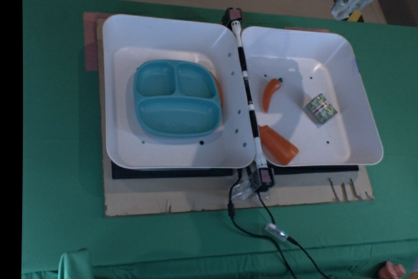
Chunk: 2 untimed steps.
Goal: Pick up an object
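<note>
Hovering top right, the tool (pixel 346 4), grip state unclear, sits well apart from the orange pepper (pixel 270 94).

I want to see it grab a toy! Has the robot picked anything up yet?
Not yet. The hand is up at the top right corner, outside the bins. The orange pepper, the orange wedge and the small patterned block all lie in the right bin. Reaching down and grabbing one is left.

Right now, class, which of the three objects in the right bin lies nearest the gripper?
The small patterned box lies nearest the gripper. The orange pepper and the orange wedge-shaped piece lie nearer the divider.
</note>
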Each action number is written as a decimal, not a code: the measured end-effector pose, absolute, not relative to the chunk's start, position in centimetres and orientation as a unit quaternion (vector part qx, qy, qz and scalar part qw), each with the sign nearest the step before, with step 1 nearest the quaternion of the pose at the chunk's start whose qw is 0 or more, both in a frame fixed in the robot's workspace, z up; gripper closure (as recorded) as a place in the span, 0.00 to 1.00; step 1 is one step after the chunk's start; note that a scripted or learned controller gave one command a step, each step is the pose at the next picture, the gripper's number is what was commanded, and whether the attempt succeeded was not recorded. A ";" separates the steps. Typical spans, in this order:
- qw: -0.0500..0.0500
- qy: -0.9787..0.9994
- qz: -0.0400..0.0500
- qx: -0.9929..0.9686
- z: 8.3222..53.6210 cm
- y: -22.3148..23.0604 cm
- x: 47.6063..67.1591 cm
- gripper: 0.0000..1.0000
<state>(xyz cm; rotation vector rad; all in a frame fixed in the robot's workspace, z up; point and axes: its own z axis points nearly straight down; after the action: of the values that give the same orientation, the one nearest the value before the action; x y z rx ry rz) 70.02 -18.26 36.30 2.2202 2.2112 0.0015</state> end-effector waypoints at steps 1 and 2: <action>0.002 0.706 0.000 0.708 35.8 -16.0 70.0 1.00; 0.002 0.706 0.000 0.708 35.1 -12.8 70.0 1.00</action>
<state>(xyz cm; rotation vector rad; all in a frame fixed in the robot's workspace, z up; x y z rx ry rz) 70.03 -12.83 35.08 2.2219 2.2154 0.0006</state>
